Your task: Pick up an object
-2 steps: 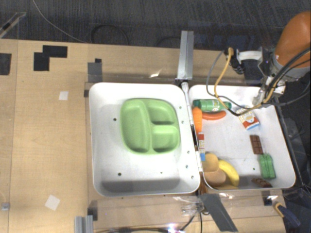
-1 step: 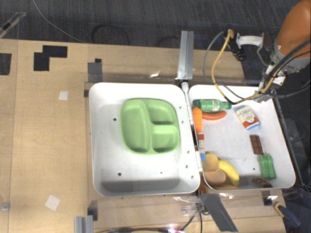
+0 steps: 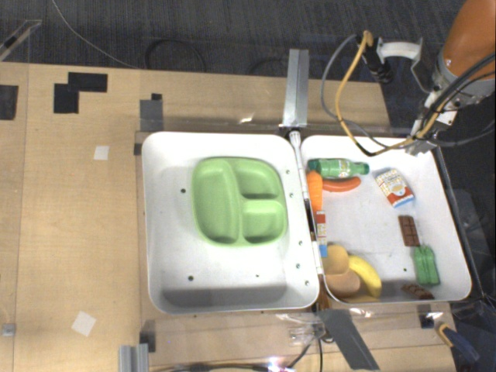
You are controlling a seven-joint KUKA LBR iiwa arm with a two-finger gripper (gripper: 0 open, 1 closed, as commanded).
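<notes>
The right bin (image 3: 434, 208) holds several small items. A green bottle (image 3: 338, 167) lies at its back left, with an orange carrot (image 3: 314, 192) and a red-orange piece (image 3: 341, 184) beside it. A small white and red carton (image 3: 394, 187) sits near the back right. A brown bar (image 3: 409, 230) and a green block (image 3: 425, 266) lie along the right side. A yellow banana (image 3: 366, 273) and a tan lump (image 3: 339, 270) rest in the front left corner. Part of the arm (image 3: 469, 33) with its orange band shows at the top right, above the bin's back corner.
The left bin (image 3: 167, 270) holds a green divided tray (image 3: 238, 200). A metal post (image 3: 295, 91) stands behind the seam between the bins. Cables (image 3: 349, 91) loop behind the right bin. The tan bench top (image 3: 70, 208) stretches to the left.
</notes>
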